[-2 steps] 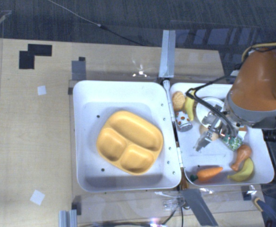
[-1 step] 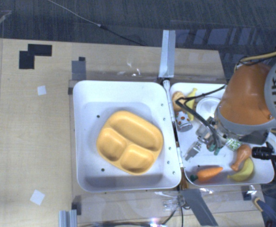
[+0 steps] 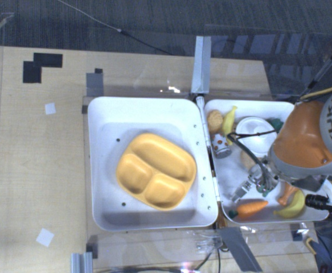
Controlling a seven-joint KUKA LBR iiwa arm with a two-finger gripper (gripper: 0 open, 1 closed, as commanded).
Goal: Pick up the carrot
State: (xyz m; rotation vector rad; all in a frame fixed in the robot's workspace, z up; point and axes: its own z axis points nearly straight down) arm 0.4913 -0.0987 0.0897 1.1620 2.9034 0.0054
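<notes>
The carrot is orange with a green tip at its left end. It lies along the front wall of the right bin, near the front left corner. My gripper hangs just above and behind the carrot, pointing down and to the left. The carrot looks to be resting on the bin floor, not lifted. The arm's orange band covers the right part of this bin.
A banana and a small orange piece lie right of the carrot. At the back sit a white bowl, a second banana, a tan round item and a small can. The left bin holds a yellow divided plate.
</notes>
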